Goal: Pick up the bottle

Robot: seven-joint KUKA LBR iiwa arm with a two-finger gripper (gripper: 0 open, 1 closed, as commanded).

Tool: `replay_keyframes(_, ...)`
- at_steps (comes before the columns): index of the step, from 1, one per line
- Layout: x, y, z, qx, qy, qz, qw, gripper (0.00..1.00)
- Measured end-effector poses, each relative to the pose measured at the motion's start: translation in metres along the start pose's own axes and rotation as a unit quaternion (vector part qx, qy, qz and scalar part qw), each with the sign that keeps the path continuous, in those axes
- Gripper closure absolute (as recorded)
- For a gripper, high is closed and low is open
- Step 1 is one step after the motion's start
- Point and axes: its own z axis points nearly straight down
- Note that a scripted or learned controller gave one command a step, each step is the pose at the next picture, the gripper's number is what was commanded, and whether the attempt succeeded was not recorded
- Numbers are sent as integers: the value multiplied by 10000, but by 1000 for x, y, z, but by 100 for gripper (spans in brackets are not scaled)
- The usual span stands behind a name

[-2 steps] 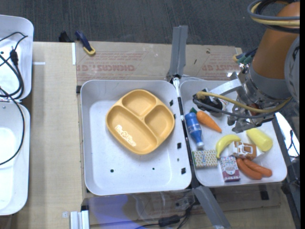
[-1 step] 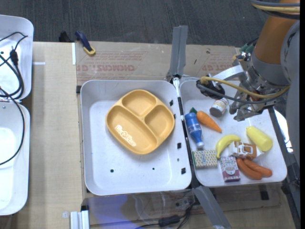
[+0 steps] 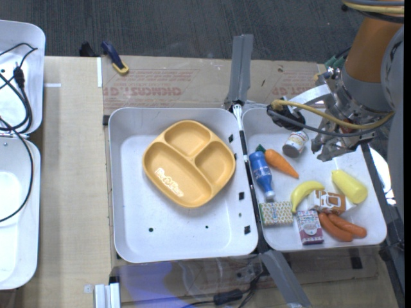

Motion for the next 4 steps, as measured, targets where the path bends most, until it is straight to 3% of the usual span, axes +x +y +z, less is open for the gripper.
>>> replay_keyframes(1, -37, -46, 4, 12, 22, -52, 10000, 100)
replay_keyframes(3, -36, -44, -12, -11, -13, -35, 10000, 100)
replay_keyframes(4, -26, -98, -18, 4, 36, -6, 10000, 100)
